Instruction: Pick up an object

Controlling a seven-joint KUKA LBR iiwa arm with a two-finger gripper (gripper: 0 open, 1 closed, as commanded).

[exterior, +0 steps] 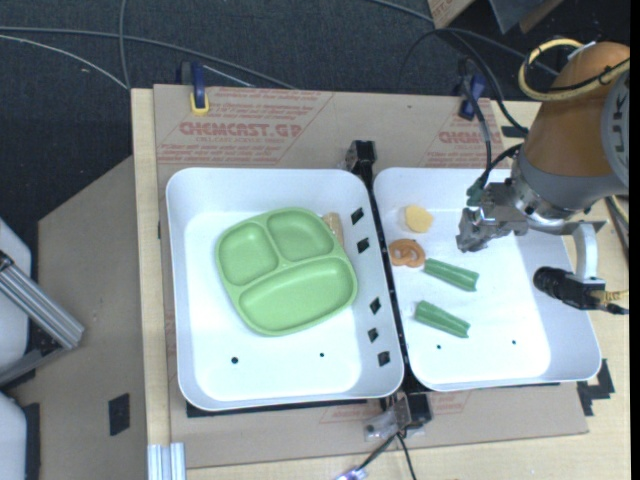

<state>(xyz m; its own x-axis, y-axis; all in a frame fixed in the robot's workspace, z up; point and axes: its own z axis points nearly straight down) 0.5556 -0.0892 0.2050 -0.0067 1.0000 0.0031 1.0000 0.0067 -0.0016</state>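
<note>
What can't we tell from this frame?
- Pincer finger state: too small and dark in the camera view to judge.
- Small tan item behind the green divided plate: partly hidden by the plate's rim.
- Arm upper part: cut off by the right edge.
- Orange ring-shaped piece: too blurred to identify.

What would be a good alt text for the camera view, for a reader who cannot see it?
A grey and orange robot arm holds its claw over the right white bin, above two green sticks, a yellow disc and an orange ring. The left white bin holds a green divided plate.
</note>
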